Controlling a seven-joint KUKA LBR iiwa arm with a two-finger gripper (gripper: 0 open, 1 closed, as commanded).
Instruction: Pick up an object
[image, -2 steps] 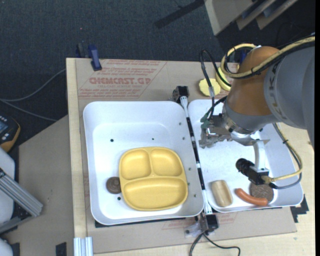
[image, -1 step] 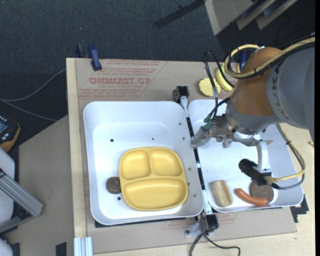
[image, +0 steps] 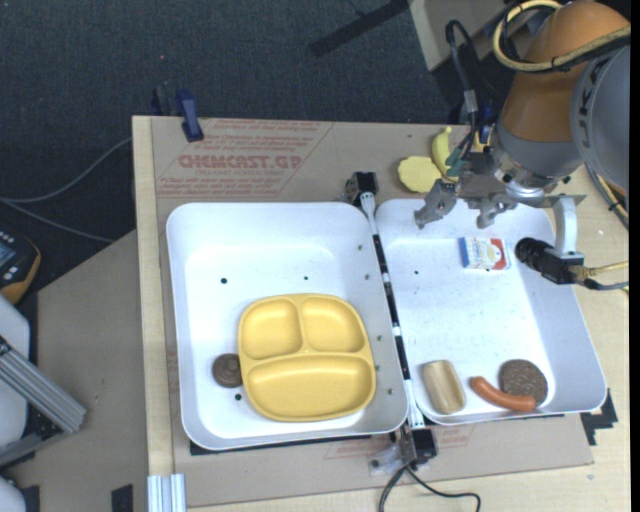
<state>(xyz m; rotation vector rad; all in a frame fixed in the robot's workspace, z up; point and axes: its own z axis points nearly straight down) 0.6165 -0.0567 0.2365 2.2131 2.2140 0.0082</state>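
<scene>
Hovering gripper (image: 463, 212): it hangs over the far edge of the right bin (image: 560, 330), its two grey fingers (image: 433, 211) spread apart with nothing between them.
Arm: the grey wrist and orange band (image: 545, 75) rise behind the gripper, toward the view's upper right.
Small carton (image: 484, 252): a white pack with blue and red print. It is the object nearest the gripper, lying just below it on the bin floor, a little toward the view's right and clear of the fingers.
Yellow toy pieces (image: 421, 170): just beyond the gripper on its left, on the board outside the bin; what they are I cannot tell.
Black fitting (image: 541, 257): on the gripper's right, past the carton, at the bin's right wall, with a cable leading off.
Brown patty (image: 523, 380): well away from the gripper, in the near right corner of the same bin.
Sausage (image: 502, 396): orange-red, lying touching or just beside the patty's near left edge.
Bun (image: 443, 386): tan and oblong, just left of the sausage at the near wall, straight down the view from the gripper.
Left bin (image: 200, 250): across the divider from the gripper.
Yellow divided plate (image: 303, 357): three compartments, well apart from the gripper, in the left bin's near half.
Brown disc (image: 227, 371): at the plate's left rim, farther from the gripper than the plate.
Blue clamp (image: 187, 114): farthest from the gripper, at the board's far left corner.
</scene>
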